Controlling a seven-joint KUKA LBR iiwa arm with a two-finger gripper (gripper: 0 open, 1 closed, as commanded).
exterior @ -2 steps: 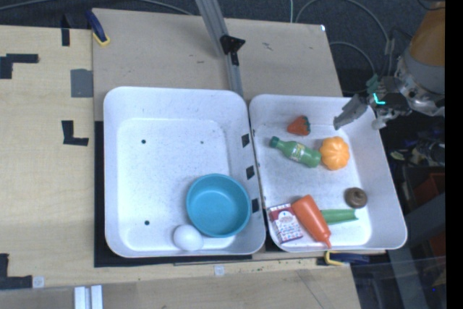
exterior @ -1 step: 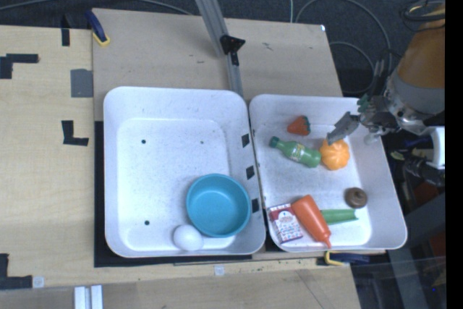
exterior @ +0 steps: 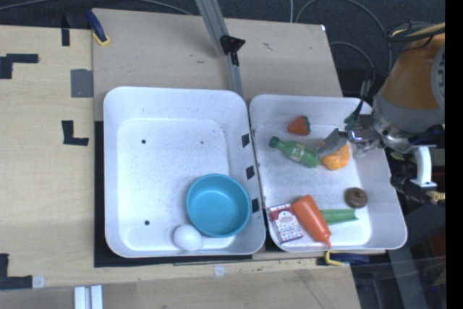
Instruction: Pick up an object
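The gripper (exterior: pixel 334 143) sits low in the right bin (exterior: pixel 383 221), at about two o'clock from that bin's middle, its grey fingers pointing toward nine o'clock; how far apart they stand I cannot tell, and nothing can be seen clamped between them. Its tip lies against the orange fruit (exterior: pixel 336 158) and just beside the cap end of the green bottle (exterior: pixel 295 151), so either could be the object it is after; the low, slanted reach from three o'clock suits a grab at whatever lies nearest that side. At twelve o'clock from the bottle rests a small red strawberry-like toy (exterior: pixel 299 126), apart from the fingers. Toward six o'clock in the same bin lie a carrot (exterior: pixel 312 219) with a green top, partly over a red-and-white carton (exterior: pixel 286 222), and a small brown round piece (exterior: pixel 354 197) at four o'clock. The left bin (exterior: pixel 130 119) holds a blue bowl (exterior: pixel 217 204) at five o'clock, touching a white ball (exterior: pixel 187 236) at its seven o'clock edge. I judge the pick not yet secured.
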